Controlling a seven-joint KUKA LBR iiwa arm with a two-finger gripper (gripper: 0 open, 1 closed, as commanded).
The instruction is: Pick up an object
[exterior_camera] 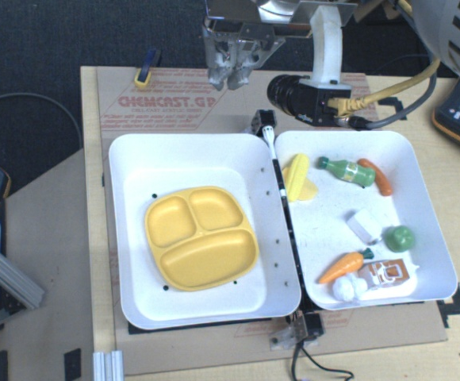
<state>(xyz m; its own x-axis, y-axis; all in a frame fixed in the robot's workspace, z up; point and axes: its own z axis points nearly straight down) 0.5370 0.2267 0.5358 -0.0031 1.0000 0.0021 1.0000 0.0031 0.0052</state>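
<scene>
The gripper (231,76) hangs above the bench behind the left bin (127,165), touching nothing. Its fingers sit close together and hold nothing.

The yellow divided plate (201,236) looks like smooth matt plastic; both white bins (127,213) are glossy plastic; the gripper (231,76) is bare shiny metal.

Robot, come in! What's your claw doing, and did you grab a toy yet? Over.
Gripper above the bench, behind both bins. Toys like the carrot and green bottle lie in the right bin. Path clear.
</scene>
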